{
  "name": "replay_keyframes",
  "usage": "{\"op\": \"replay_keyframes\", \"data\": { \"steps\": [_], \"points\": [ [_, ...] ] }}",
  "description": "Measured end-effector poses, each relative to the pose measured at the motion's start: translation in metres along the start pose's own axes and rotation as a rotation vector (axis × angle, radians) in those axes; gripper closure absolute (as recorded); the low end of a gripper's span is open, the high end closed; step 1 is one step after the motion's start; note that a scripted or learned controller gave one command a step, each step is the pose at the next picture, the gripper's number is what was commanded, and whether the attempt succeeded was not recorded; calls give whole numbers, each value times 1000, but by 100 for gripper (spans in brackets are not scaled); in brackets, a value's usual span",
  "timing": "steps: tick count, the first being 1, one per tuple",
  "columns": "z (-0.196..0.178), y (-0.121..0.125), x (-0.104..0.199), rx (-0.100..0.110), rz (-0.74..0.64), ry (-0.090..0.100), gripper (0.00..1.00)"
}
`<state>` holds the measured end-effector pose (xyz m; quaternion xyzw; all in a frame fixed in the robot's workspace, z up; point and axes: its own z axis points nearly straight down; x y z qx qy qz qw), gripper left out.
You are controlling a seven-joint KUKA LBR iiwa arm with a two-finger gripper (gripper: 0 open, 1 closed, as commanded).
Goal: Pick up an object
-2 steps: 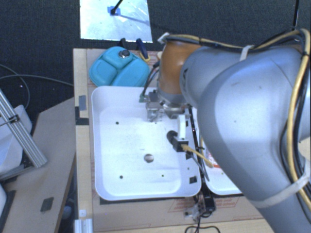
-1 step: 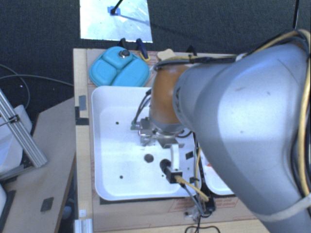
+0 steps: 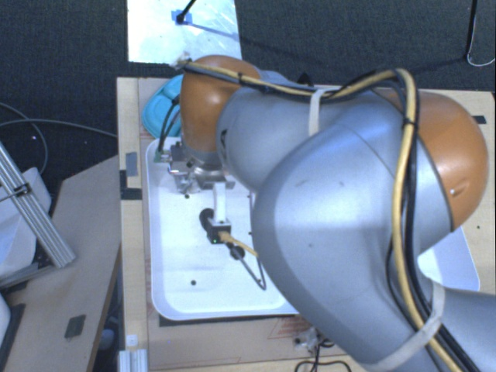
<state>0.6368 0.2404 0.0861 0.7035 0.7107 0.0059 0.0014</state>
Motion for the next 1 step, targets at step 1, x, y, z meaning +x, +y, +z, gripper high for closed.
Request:
{"op": "replay_keyframes", "data": {
  "steps": [1],
  "points": [
    [-87,36,-5,-2,5,-3,100]
  ]
}}
